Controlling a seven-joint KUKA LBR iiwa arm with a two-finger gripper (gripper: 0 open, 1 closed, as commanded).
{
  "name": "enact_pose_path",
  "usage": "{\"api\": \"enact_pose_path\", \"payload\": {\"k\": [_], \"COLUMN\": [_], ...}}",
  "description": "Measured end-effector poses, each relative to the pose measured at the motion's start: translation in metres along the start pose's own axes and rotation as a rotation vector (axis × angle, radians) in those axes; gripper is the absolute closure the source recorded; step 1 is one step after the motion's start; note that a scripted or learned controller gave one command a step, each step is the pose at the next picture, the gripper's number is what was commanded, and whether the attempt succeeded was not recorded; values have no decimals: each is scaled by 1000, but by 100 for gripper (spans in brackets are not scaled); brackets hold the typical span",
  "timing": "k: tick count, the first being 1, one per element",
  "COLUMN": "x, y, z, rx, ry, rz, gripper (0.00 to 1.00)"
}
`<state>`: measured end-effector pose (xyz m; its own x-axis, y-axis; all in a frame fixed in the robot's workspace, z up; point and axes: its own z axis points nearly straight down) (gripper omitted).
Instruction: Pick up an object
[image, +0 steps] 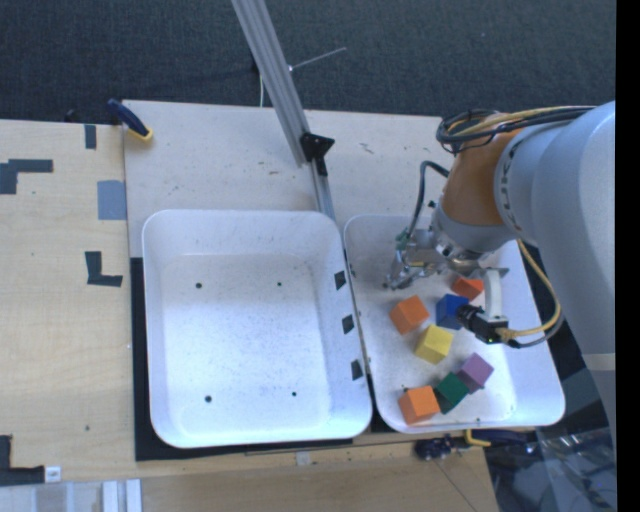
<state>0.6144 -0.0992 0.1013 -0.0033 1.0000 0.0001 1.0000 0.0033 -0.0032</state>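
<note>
White shallow plastic bin on the left (150, 240): well off to the left of the two-finger gripper (405, 270) and probably no part of this step. Over the near-left part of the second white bin (540, 405), low above the floor, with the metal tip blurred against the plastic; cannot tell whether apart or together, and nothing seen clamped. Just below the gripper, the likeliest target: an orange cube (408, 314), standing a little clear of its neighbours. To pick it well, shift slightly toward it, centre over its top, square up to two flat faces, then descend straight and close only once astride. Right of that cube, close company: a yellow cube (435, 344) and a blue cube (448, 310), near enough to be nudged by a skewed approach. Further from the gripper, near the bin's front, a second orange cube (420, 403), a green block (455, 388) and a purple block (477, 370), packed together and judged harder to grasp cleanly. Lift slowly and check for slip.
</note>
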Motion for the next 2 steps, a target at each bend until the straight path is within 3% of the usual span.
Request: {"api": "enact_pose_path", "payload": {"k": [2], "x": [2], "y": [-8], "z": [-89], "rx": [-6], "ry": [0], "rz": [1], "gripper": [100]}}
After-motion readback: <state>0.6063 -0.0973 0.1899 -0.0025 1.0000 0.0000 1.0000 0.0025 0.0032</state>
